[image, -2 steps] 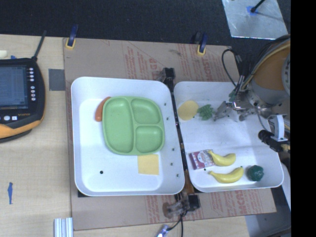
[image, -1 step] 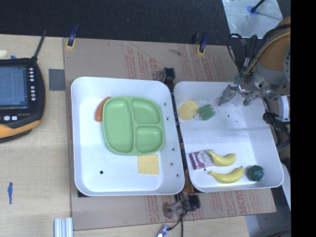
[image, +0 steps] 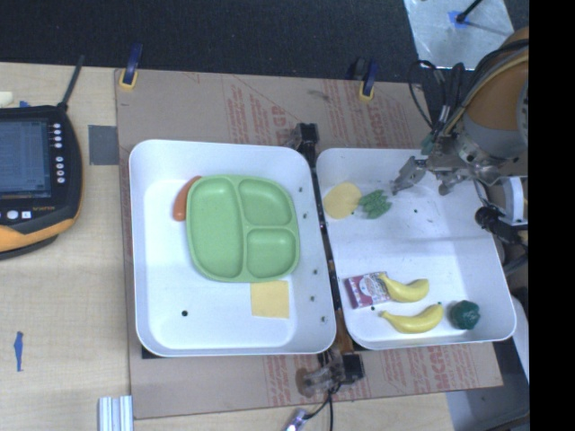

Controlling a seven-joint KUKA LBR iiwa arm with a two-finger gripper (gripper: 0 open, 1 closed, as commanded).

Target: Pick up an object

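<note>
Grey arm with orange band (image: 497, 92) reaching in over the far right corner of the right bin (image: 490, 268), wrist bent low, tool (image: 422, 176) above that bin's far end, two thin fingers splayed apart, nothing between them

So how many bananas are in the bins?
2. Both lie in the right bin, near its front edge: one banana beside a small red packet, the other banana just below it, next to a dark green ball.
</note>
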